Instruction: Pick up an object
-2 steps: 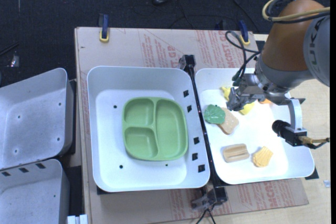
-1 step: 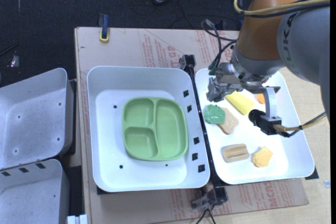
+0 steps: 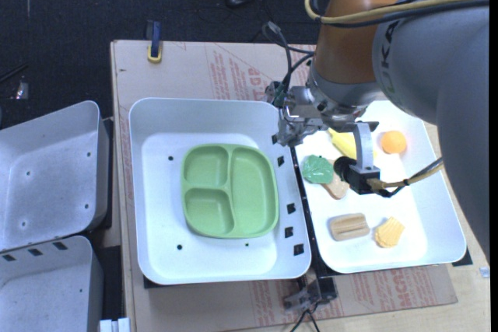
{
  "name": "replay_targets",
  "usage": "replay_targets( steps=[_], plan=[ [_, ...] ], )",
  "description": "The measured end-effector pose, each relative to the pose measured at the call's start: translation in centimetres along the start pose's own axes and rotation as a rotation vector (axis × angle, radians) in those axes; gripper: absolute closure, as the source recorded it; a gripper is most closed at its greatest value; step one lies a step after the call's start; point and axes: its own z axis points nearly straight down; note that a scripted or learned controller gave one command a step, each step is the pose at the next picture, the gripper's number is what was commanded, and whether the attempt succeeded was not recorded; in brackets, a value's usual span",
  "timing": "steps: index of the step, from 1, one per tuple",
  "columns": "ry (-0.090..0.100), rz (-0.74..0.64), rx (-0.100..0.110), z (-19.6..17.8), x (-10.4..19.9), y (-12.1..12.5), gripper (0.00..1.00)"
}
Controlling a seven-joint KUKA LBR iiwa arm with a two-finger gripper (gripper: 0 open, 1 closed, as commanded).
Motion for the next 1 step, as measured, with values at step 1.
replay_targets(
  steps=[1],
  plan=[
    [0.0,0.001,0.001,1.57,4.49,2.05,1.0]
  ],
)
